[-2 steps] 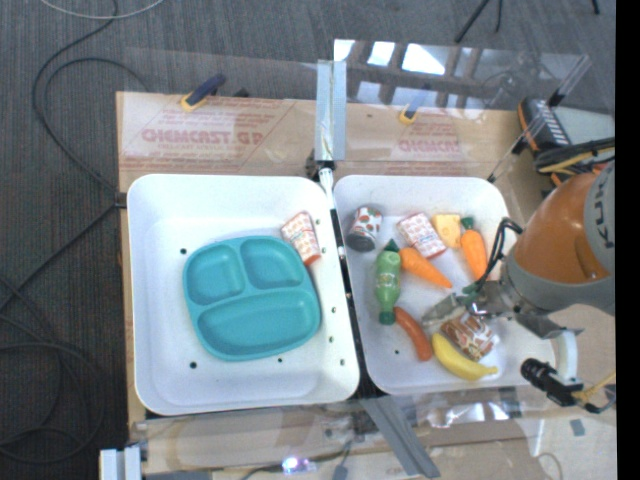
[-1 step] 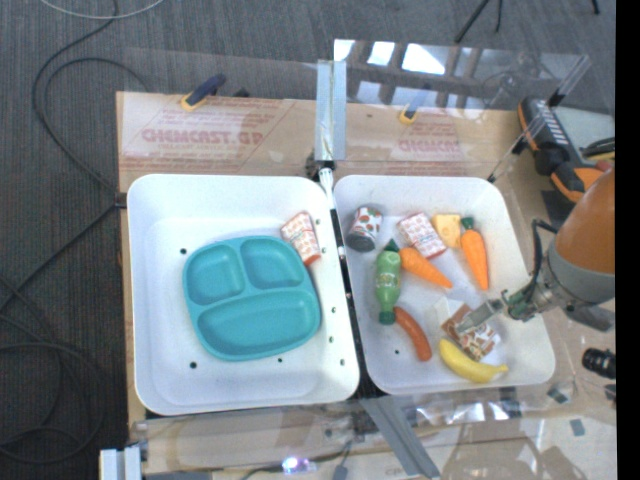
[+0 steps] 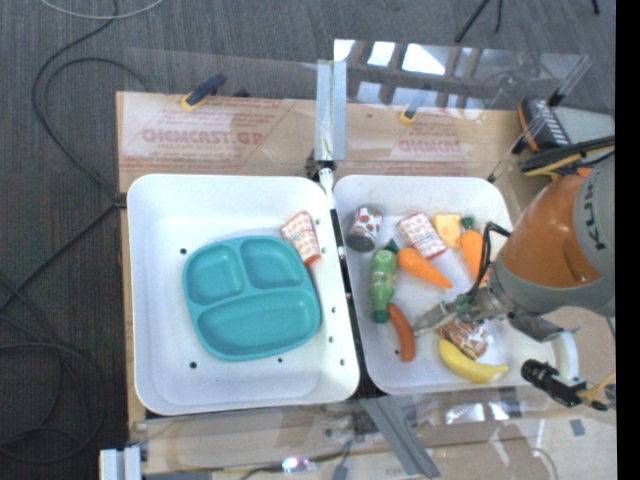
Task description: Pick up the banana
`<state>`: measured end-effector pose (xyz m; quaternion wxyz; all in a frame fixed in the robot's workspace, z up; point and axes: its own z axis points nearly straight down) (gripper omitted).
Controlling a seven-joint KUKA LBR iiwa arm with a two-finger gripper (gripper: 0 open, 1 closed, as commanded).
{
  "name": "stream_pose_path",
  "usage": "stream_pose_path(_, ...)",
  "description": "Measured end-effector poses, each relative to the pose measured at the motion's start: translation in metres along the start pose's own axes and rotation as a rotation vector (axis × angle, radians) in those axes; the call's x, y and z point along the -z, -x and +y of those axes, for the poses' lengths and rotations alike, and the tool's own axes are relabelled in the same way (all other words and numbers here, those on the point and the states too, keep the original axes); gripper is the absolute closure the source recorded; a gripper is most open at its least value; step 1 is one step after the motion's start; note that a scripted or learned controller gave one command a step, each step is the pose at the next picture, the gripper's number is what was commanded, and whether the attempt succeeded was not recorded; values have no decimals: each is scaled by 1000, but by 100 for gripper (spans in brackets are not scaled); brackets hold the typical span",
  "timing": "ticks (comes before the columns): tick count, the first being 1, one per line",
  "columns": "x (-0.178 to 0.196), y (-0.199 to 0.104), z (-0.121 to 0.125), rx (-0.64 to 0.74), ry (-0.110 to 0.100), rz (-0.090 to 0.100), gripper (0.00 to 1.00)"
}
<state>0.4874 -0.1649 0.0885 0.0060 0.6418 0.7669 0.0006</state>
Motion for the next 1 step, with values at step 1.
stream_pose_path(1,6,50,-9,96,-6,16,0)
